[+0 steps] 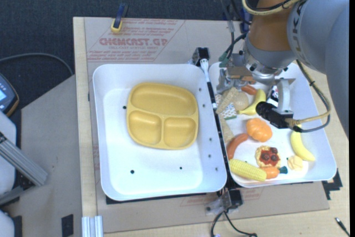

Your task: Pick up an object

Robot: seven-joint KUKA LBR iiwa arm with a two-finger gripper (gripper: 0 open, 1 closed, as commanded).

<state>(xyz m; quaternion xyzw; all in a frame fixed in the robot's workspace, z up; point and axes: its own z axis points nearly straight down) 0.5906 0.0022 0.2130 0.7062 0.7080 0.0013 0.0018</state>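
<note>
The right bin holds several toy foods. Among them are an orange fruit, a red sausage, a corn cob, a banana and a small tart with red berries. A beige speckled bread piece and a yellow curved piece lie at the bin's back left. My gripper hangs low over that corner, just above the bread piece, with the orange-banded wrist above it. Nothing shows between its tips.
The left bin carries a yellow divided plate. A black ridge separates the two bins. A small pale piece and an orange bit lie at the right bin's front. The arm's grey link overhangs the back right.
</note>
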